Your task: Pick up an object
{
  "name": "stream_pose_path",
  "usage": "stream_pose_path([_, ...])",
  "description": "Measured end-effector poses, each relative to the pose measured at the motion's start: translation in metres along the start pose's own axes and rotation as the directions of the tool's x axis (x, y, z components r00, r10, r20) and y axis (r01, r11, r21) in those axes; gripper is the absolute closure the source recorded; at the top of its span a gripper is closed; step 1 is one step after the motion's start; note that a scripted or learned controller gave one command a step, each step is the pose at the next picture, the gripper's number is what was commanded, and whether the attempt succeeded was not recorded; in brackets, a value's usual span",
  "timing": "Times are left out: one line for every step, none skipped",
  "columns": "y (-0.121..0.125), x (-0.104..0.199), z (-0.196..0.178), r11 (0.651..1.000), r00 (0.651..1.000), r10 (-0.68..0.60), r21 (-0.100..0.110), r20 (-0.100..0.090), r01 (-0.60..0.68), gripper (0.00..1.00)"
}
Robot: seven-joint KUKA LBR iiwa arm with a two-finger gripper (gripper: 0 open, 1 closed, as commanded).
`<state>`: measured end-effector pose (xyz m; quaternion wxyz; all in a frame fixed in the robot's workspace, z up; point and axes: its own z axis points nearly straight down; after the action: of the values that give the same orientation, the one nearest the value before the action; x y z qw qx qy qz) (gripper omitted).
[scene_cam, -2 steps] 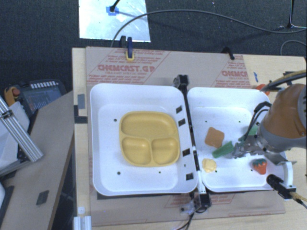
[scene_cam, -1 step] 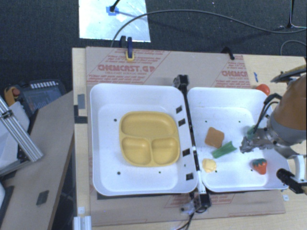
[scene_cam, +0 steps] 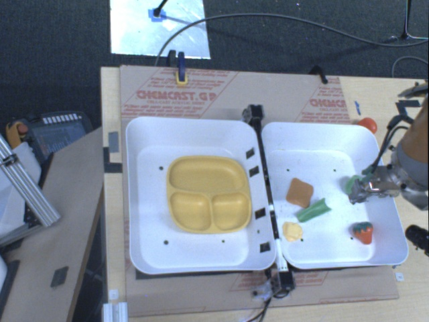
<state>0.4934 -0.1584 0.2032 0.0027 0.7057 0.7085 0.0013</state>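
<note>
Dark speckled flooring surrounds a pale wooden bench (scene_cam: pixel 114 113) covered by a printed cardboard sheet (scene_cam: pixel 221 89), on which two shallow white bins sit side by side, joined along a black clipped seam. Lying flat in the middle of the left bin (scene_cam: pixel 144 180) is a yellow divided plate (scene_cam: pixel 206 194) with three compartments. Four small things lie in the right bin (scene_cam: pixel 322 159): a brown block (scene_cam: pixel 299 192) near the centre, a green strip (scene_cam: pixel 313 210) just beside and below it, lying at a slant, a small pale yellow piece (scene_cam: pixel 292 231) near the bin's front left part, and a red strawberry-like piece (scene_cam: pixel 362 232) with a green top toward the front right corner. An orange-red ball (scene_cam: pixel 366 123) rests outside that bin, against its far right corner. From the right, the grey arm reaches low over the right bin's right side, and its fingers (scene_cam: pixel 357 188) are down near the bin floor, well apart from the brown block and above the strawberry-like piece in the view. Something green shows at the fingertips, but whether it is gripped, and whether they are spread or closed, I cannot tell. At the far edge, a shiny metal sheet (scene_cam: pixel 157 19) lies on the floor with a cable running across it, and grey equipment stands to the left of the bench.
</note>
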Motion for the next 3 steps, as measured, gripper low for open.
stream_pose_path([-0.001, 0.006, -0.061, 1.000, 1.000, -0.001, -0.001, 0.000, 0.001, 1.00])
stream_pose_path([0.009, 0.063, -0.063, 1.000, 1.000, -0.005, 0.002, -0.002, 0.005, 1.00])
stream_pose_path([0.022, 0.112, -0.045, 1.000, 1.000, -0.004, 0.005, -0.003, 0.004, 1.00])
